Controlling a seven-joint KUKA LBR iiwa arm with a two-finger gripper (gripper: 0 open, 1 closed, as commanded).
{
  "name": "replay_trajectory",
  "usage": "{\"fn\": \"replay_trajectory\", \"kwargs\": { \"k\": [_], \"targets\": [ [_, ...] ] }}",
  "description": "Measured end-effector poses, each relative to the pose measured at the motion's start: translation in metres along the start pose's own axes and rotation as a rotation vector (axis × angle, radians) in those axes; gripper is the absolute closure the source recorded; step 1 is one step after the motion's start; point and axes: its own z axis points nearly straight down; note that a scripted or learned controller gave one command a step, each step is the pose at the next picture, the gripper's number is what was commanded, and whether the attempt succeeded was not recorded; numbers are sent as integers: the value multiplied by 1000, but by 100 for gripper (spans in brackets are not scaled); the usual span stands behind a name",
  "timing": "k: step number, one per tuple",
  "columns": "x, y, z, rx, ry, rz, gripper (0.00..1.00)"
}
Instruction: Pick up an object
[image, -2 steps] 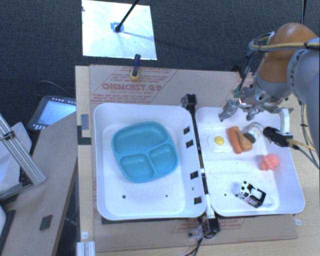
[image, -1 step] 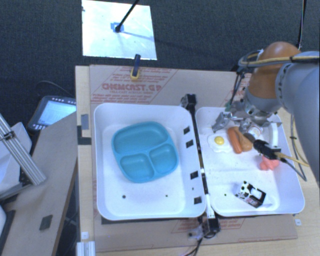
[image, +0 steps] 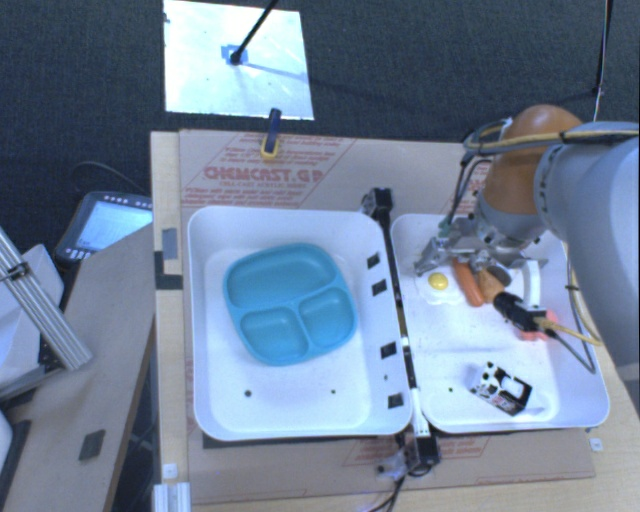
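Gripper (image: 440, 258) low in right bin (image: 440, 350), far-left part, just above toy fried egg (image: 437, 283). Spread or closed: can't tell. Nothing seen held. Orange sausage-like piece (image: 467, 284) just beside egg, on its right. Small blk/wht object (image: 502, 386) near front, well apart. Left bin (image: 230, 400): blue divided plate (image: 290, 303), centre.

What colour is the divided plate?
The divided plate is light blue; the camera view shows it best.

Two white bins (image: 290, 400) on bench (image: 165, 185)
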Motion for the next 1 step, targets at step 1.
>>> {"fn": "replay_trajectory", "kwargs": {
  "k": [1],
  "targets": [
    [0, 2, -13, -5, -1, -1, 100]
  ]
}}
